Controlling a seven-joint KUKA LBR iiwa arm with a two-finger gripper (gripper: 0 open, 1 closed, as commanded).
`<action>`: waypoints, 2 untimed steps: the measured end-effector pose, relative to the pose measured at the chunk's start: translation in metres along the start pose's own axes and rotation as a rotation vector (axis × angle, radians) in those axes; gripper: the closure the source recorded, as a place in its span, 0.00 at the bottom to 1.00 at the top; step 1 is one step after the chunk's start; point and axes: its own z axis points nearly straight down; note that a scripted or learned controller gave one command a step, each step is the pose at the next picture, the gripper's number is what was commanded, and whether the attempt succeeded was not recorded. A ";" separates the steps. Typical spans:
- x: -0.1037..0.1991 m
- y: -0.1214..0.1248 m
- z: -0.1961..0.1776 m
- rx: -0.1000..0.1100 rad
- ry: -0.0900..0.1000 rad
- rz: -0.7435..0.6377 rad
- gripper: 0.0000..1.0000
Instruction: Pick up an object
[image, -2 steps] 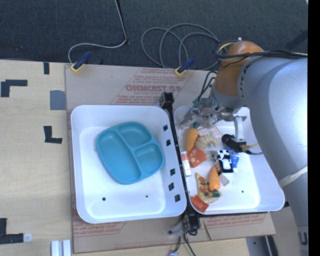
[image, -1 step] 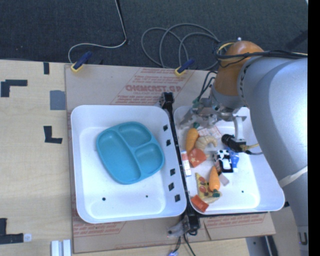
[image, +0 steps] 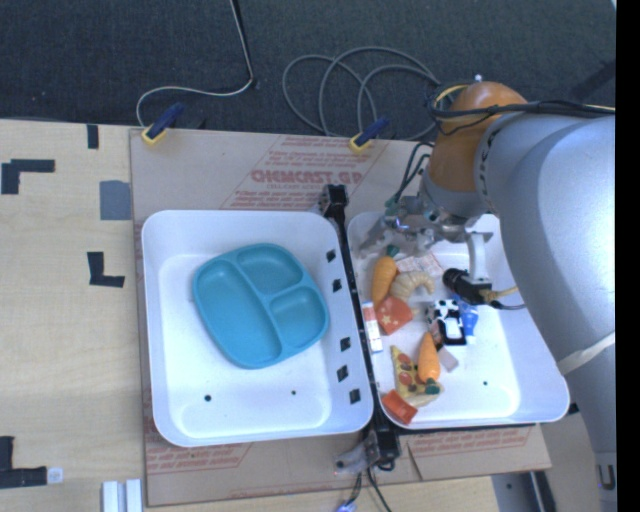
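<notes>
Gripper (image: 420, 228), jaw state indiscernible, poised at the right bin's (image: 520, 395) upper edge; nearest object, an orange toy (image: 383, 277), lies toward seven o'clock, long axis roughly twelve-to-six.

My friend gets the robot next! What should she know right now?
Tool: down over the far part of the right bin; I cannot tell if it is open or shut, and nothing shows held in it.
Things: small toys lie piled in the right bin's left half, among them an orange carrot, another orange piece and a red piece. A blue divided plate lies in the left bin.
Done: nothing is lifted yet.
Left: grab one toy and raise it.
</notes>
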 end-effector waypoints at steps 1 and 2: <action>0.000 0.000 0.000 0.000 -0.001 0.000 0.00; 0.000 0.000 0.000 0.000 0.000 -0.001 0.00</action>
